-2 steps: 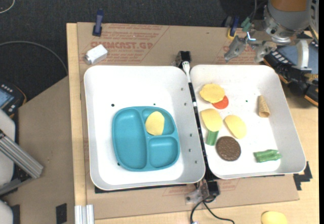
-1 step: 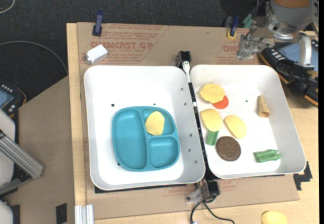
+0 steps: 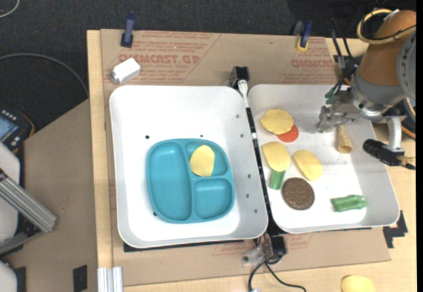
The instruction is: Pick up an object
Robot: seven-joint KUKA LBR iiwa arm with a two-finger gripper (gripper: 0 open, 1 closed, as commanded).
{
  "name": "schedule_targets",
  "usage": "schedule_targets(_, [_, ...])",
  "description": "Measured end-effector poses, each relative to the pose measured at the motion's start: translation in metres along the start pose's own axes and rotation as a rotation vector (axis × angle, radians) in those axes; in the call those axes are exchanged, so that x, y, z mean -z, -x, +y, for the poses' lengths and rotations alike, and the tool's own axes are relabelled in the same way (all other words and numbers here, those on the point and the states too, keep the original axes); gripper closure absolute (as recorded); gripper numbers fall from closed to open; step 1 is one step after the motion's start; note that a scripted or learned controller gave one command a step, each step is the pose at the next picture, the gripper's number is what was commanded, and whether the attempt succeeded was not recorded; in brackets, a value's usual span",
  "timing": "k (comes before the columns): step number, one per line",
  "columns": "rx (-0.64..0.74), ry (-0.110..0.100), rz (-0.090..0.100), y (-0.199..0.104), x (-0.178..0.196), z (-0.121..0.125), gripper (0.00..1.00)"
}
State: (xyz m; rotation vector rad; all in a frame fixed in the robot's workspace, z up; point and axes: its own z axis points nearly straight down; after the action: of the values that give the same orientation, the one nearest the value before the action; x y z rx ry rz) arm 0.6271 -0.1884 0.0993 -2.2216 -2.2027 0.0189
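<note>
My gripper [image 3: 332,119] hangs low over the back right part of the right bin [image 3: 378,199]. A tan cone [image 3: 344,139] lies just in front of it. To its left, a yellow disc [image 3: 276,119] overlaps a red disc [image 3: 289,133]. Further forward lie a yellow piece [image 3: 276,154] on a green stick [image 3: 275,179], a second yellow piece [image 3: 307,164], a brown cookie [image 3: 298,193] and a green piece [image 3: 348,203]. I see nothing held in the gripper.
The left bin [image 3: 132,125] holds a blue divided tray [image 3: 173,185] with a yellow piece [image 3: 202,160] in its back compartment. A white block [image 3: 125,71] and two blue clamps [image 3: 128,28] [image 3: 304,34] sit on the board behind the bins.
</note>
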Motion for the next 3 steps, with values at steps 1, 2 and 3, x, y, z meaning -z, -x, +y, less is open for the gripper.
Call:
schedule_targets(1, [0.003,0.005,0.003,-0.007,-0.019,-0.111,1.00])
schedule_targets(2, [0.012,0.011,0.005,-0.072,-0.018,-0.151,1.00])
schedule_targets(3, [0.020,0.030,0.003,-0.161,0.088,-0.147,1.00])
